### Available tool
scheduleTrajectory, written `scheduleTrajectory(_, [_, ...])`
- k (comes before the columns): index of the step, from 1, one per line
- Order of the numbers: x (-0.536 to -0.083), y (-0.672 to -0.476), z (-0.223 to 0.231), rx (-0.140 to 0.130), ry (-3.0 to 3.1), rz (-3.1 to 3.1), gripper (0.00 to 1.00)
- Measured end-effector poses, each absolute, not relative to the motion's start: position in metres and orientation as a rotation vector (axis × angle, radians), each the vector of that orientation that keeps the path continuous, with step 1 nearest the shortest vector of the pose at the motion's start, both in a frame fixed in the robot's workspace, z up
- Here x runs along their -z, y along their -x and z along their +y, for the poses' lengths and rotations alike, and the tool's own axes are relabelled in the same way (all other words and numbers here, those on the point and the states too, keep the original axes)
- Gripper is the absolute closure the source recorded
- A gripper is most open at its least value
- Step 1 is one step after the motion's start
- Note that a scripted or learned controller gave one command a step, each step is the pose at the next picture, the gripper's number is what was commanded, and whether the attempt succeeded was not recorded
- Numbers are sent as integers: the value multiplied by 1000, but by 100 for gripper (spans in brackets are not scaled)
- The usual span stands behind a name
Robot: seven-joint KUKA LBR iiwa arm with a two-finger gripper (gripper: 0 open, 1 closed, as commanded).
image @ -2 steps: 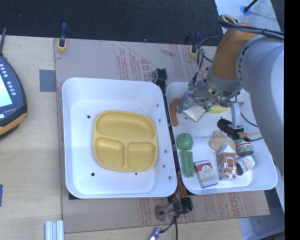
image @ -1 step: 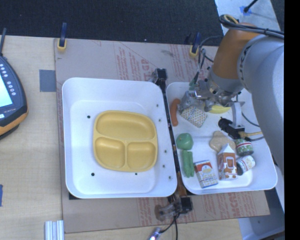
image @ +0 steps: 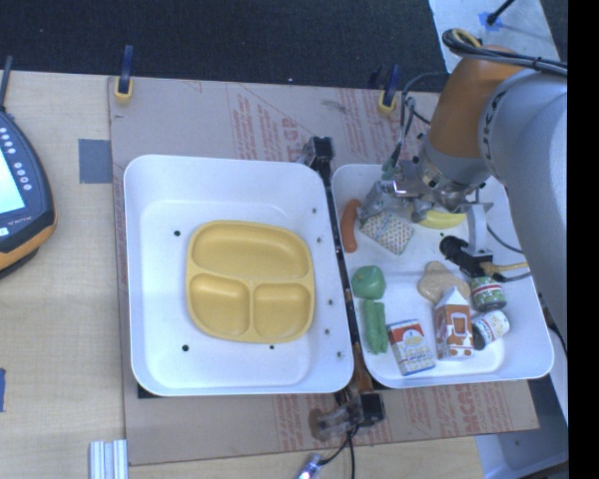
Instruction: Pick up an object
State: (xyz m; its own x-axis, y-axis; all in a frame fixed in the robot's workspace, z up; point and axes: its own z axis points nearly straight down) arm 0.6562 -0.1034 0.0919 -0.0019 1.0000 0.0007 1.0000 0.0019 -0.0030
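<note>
Right bin (image: 524,367), front: a small carton (image: 410,345), a house-shaped box (image: 452,327) and two jars (image: 489,309) are lying near the front wall.
Middle: a green ball (image: 368,281) is sitting above a green stick (image: 375,325).
Left bin (image: 145,267): a yellow divided plate (image: 250,279) is lying in it.
Back: the gripper (image: 404,200) is hanging over a speckled block (image: 387,232); jaw opening, cannot tell.

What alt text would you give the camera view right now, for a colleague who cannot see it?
A grey arm with an orange band reaches from the right, its two-finger gripper low over the far end of the right white bin, beside a speckled white block. That bin also holds small toy foods. The left white bin holds a yellow three-compartment plastic tray.
</note>
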Motion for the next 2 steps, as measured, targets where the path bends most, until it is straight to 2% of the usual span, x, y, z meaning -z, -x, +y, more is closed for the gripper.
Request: scheduleTrajectory(2, [-92,-655,-94,-9,2215,-2220,0])
